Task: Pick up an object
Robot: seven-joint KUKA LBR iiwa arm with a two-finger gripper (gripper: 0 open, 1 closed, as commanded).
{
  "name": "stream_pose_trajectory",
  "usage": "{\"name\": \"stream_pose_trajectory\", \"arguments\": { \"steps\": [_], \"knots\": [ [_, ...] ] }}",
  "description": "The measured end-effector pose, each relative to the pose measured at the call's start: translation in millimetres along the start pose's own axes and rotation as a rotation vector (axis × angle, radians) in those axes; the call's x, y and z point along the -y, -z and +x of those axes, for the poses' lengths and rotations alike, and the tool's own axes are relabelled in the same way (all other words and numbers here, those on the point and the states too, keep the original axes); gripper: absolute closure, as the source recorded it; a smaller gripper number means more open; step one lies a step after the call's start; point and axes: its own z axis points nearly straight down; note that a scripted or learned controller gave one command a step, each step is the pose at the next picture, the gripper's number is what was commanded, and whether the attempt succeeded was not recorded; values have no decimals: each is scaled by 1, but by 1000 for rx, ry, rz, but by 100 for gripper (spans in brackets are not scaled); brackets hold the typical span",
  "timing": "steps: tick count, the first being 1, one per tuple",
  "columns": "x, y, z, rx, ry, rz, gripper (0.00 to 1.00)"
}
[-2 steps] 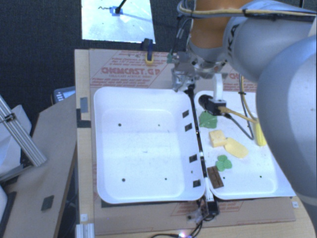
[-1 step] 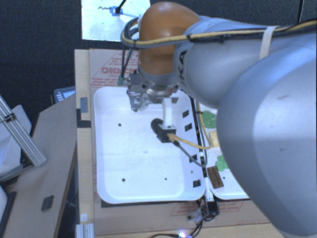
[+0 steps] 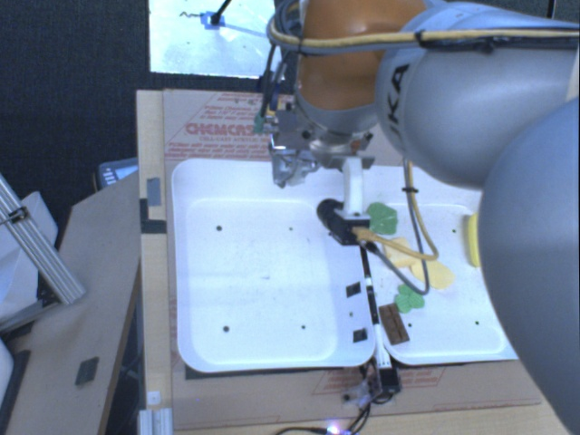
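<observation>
My gripper (image 3: 289,170) hangs over the far edge of the left bin (image 3: 185,270), near its far right corner, with nothing visible in it. The right bin (image 3: 453,350) holds the objects. A light green piece (image 3: 383,217) lies near its far left. A pale yellow flat piece (image 3: 435,273) sits in the middle, with a darker green piece (image 3: 410,300) just in front of it. A brown block (image 3: 393,324) rests near the front left corner. A yellow piece (image 3: 472,240) is partly hidden by the arm at the right.
The grey arm with its orange band (image 3: 358,34) covers the far and right parts of the right bin. A cardboard sheet (image 3: 217,125) lies under both bins. A tan panel (image 3: 100,270) and a metal rail (image 3: 36,252) stand to the left.
</observation>
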Motion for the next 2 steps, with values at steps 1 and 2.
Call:
{"name": "stream_pose_trajectory", "arguments": {
  "steps": [1,2],
  "knots": [
    [20,-56,44,1,6,8,100],
    [37,-81,57,2,6,8,100]
  ]
}}
